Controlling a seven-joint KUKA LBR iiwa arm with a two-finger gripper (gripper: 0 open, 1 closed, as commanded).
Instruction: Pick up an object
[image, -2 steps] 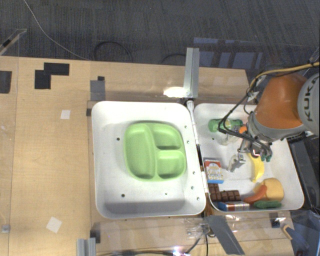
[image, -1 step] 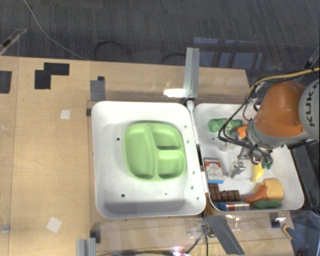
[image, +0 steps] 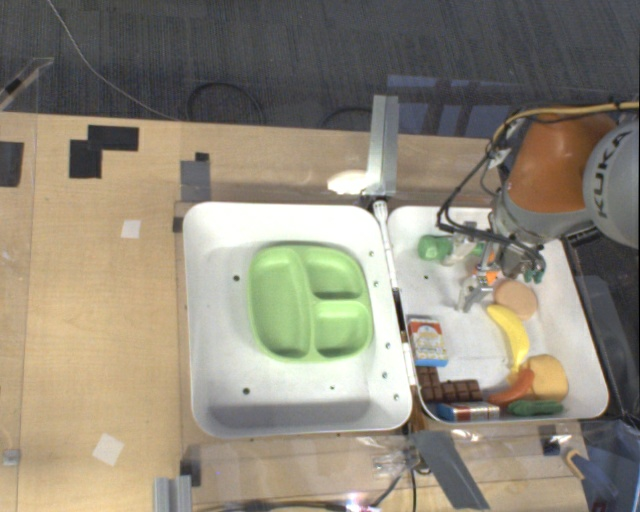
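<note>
Gripper (image: 482, 290), fingers' state impossible to tell, hangs low in the right bin (image: 585, 330) just left of a tan disc (image: 517, 299), seemingly poised to pick it.

**One fixed camera, high above the desk**

A single camera looks down at a slant on the desk (image: 90, 330), far enough off to take in both white bins whole: the left bin (image: 215, 400) and the right bin (image: 590, 385). Dark floor crosses the top. The arm (image: 560, 165) enters from the right edge.
</note>
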